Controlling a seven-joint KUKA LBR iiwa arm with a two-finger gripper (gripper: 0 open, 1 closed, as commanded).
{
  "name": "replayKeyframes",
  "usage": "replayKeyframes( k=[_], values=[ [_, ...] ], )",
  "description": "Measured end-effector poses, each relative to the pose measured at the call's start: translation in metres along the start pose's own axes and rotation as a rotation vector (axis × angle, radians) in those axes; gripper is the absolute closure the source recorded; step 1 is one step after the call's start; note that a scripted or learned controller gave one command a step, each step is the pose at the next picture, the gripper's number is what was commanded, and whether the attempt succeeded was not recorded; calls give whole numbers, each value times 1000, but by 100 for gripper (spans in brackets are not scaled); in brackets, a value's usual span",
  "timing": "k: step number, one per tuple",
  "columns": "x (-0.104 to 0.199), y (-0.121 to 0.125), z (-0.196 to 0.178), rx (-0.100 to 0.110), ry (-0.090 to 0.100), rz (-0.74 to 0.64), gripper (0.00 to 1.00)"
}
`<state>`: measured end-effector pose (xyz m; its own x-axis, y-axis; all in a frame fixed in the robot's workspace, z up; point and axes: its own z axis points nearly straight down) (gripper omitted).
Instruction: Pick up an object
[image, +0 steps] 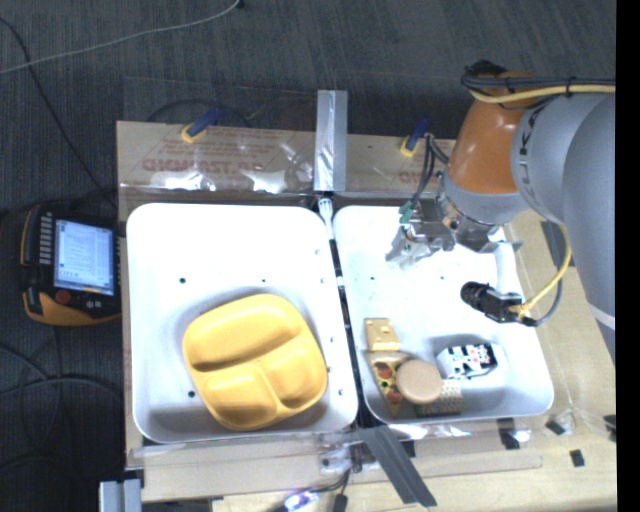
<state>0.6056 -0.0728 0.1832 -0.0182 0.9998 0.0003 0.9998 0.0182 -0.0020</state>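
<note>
Near edge, right bin (520, 395): wooden block (379, 335), round wooden disc (419, 380), black-and-white toy (466, 360) clustered together.
Left bin (160, 240): yellow divided tray (255, 358).
My gripper (413, 243): hovering over right bin's far edge; jaw state, I cannot tell.

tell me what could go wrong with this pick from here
The tool hangs over bare floor at the far end of the right bin, apart from the objects, so closing here would likely grab nothing.

The wooden block, round wooden disc and black-and-white object crowd the near wall, so a descent there could hit a neighbour or the wall.
</note>
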Motion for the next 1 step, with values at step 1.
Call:
replayKeyframes(
  k=[1],
  values=[
    [-23, -37, -12, 2, 0, 122, 100]
  ],
)
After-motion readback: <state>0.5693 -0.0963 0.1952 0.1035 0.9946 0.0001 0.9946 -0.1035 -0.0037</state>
